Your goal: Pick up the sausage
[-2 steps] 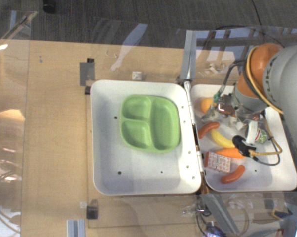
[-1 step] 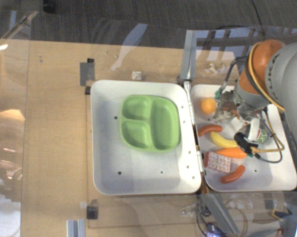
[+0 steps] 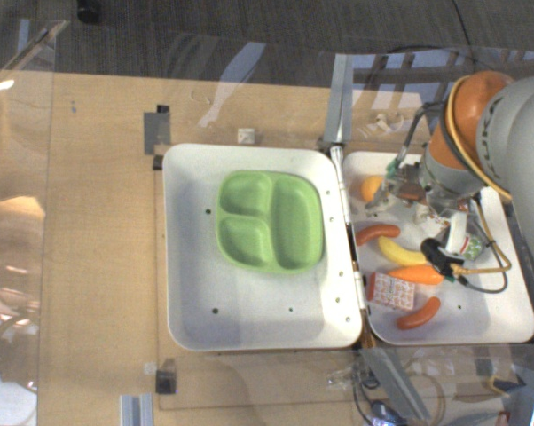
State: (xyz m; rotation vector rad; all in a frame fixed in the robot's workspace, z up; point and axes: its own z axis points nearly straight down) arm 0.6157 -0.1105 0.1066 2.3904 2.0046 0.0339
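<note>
Two red sausage-shaped things lie in the right bin (image 3: 515, 322). One sausage (image 3: 378, 233) rests near the bin's left wall, and the other sausage (image 3: 419, 313) lies near the front edge. My gripper (image 3: 407, 185) hangs over the back part of this bin, a little behind and to the right of the nearer-left sausage and apart from it. Nothing shows in its grasp. The grey arm with its orange band (image 3: 467, 118) comes in from the upper right and hides the bin's back right corner.
In the right bin there are also a small orange fruit (image 3: 372, 187), a yellow banana (image 3: 400, 253), an orange carrot (image 3: 416, 274) and a red-and-white packet (image 3: 392, 290). The left bin (image 3: 192, 309) holds a green divided plate (image 3: 271, 220).
</note>
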